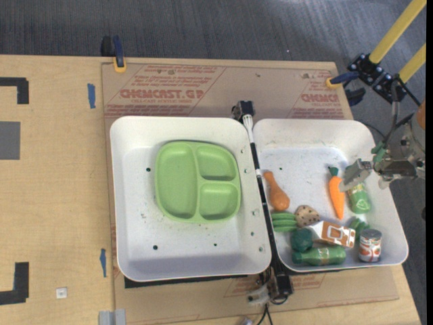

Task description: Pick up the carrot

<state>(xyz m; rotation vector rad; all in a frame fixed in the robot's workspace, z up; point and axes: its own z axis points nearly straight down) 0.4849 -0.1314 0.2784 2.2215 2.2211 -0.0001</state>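
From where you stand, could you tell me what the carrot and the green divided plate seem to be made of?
The carrot looks like moulded plastic: even orange, smooth, faint sheen, green stub top. The green divided plate also seems plastic: uniform matte lime, rounded moulded compartments. Neither can be confirmed by look alone.

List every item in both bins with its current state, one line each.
Orange carrot with green top: lying flat in right bin, not gripped.
Pincer: hovering at right bin's right side, beside the carrot.
Green divided plastic plate: flat in left bin.
Orange drumstick-shaped toy: lying near right bin's left wall.
Small red-and-white can: upright, right bin's near corner.
Green pea pod: lying flat.
Speckled tan cookie: lying flat.
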